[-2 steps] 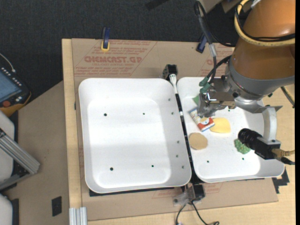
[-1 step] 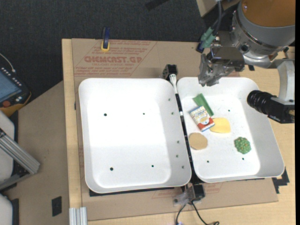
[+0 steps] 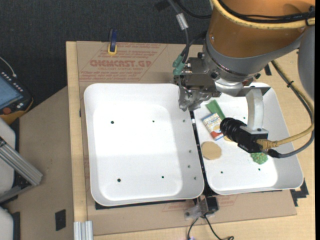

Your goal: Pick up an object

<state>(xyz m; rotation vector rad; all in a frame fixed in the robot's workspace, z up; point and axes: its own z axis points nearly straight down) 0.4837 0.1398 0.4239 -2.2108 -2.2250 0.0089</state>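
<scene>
While the one camera looks down on both bins at a slant, it shows my gripper [image 3: 189, 104] low over the far left corner of the right bin [image 3: 240, 178]. It sits right by the wall this bin shares with the left bin [image 3: 130, 149]. My wrist and the bulk of my arm cover it from above, so I cannot tell whether my jaws are apart or together, and I see nothing between them.

I judge I am parked here because everything worth taking lies in the right bin, crowded toward that shared wall:

- A green strip [image 3: 214, 107] lies just beside my gripper, near the far edge.
- A printed packet [image 3: 212, 121] touches the strip's nearer end.
- A tan disc [image 3: 211, 151] lies flat closer to the near edge, apart from the packet.
- A green scrap [image 3: 259, 158] sits toward the right wall, well apart from the rest.

Both bins rest on a cardboard sheet [image 3: 125, 59], which probably keeps them level and square to each other.

The strip looks like my closest target. It is flat and next to the wall, so I expect a poor bite. The packet's thicker edge may serve me better.
</scene>
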